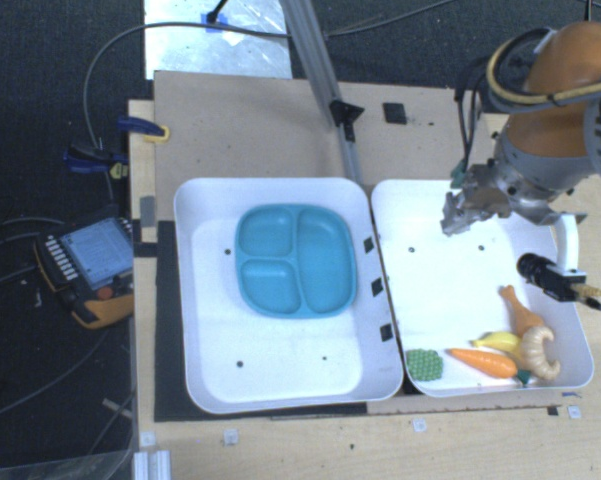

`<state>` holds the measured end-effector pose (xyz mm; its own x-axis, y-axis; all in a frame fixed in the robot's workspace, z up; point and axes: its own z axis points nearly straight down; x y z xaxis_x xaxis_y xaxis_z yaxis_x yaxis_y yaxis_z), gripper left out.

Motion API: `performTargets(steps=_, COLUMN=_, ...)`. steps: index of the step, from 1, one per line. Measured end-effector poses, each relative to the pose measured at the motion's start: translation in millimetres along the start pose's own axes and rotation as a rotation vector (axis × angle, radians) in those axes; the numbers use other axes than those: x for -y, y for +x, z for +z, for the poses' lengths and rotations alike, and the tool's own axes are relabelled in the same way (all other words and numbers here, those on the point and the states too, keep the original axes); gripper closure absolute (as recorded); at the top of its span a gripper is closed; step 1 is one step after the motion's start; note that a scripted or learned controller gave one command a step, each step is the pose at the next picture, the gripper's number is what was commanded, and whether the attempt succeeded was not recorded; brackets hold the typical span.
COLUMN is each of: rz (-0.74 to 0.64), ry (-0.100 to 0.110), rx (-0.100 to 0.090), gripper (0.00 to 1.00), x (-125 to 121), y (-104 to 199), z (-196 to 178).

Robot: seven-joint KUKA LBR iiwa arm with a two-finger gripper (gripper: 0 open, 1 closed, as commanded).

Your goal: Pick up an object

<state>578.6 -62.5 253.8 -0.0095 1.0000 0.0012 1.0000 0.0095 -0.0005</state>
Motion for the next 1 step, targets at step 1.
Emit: performTargets(steps=1, rz=0.001, ry=-0.001, rx=0.000, gripper=1.00, x=4.7, y=42.6, z=4.3)
